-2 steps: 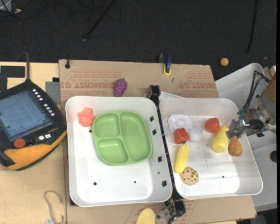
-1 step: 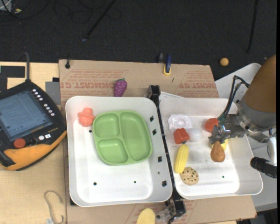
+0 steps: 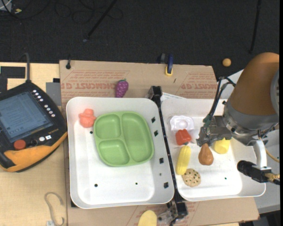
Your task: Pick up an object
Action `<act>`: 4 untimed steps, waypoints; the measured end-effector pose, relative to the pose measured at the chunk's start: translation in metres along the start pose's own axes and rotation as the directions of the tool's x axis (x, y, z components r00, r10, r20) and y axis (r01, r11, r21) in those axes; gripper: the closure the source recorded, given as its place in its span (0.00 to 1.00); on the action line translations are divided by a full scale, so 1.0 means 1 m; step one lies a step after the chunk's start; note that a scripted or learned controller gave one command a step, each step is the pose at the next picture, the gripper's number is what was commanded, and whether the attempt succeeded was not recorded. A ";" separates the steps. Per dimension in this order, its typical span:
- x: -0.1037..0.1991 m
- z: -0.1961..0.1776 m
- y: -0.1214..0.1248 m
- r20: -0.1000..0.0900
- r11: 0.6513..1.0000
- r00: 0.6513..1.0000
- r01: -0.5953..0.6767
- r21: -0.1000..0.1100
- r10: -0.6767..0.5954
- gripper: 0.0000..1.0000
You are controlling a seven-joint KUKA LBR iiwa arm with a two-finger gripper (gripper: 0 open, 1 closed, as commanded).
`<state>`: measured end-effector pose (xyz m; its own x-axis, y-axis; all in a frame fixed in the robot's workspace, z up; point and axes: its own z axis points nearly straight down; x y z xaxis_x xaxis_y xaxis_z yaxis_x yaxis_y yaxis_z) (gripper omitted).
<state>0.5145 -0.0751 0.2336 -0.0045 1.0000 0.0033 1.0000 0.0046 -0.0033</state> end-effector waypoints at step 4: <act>0.025 0.016 -0.014 0.002 1.000 1.000 -0.004 0.001 0.004 1.00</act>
